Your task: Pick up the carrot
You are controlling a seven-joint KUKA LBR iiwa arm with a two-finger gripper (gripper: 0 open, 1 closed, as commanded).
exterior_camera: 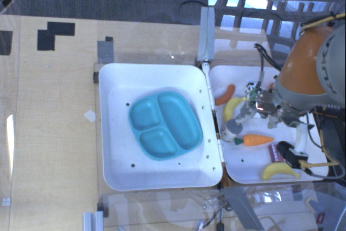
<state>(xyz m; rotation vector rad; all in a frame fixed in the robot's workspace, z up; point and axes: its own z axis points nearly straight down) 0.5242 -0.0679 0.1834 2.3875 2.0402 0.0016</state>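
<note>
Nearest to me, a yellow banana [280, 171] is lying along the front wall of the right bin [243, 169], and a small dark purple packet [277, 152] is sitting just behind it. Right behind those, the carrot [258, 140] is resting flat on the bin floor. Its long axis is running across the bin from side to side, with the green top pointing toward the left bin [111, 116] and the orange tip pointing toward the arm's side. The gripper [255, 115] is hanging just beyond the carrot, a little farther from me and close above it, so the carrot is lying on the near side of the tool and crosswise to its reach. As I judge it, the coming move is going to need a short shift toward me and then a descent, with the jaws closing across the carrot's narrow width, not along its length. How wide the gripper is standing I cannot make out from here, since the wrist hardware is crowding that spot. I am seeing nothing held in it, and the carrot is lying free. Past the gripper, a second banana [232, 108] and a red-orange sausage-shaped piece [224, 94] are lying near the bin's left wall. In the left bin, a blue divided plate [165, 124] is sitting in the middle. Farthest off, the arm's orange band [305, 65] is looming over the right bin's back corner.
</note>
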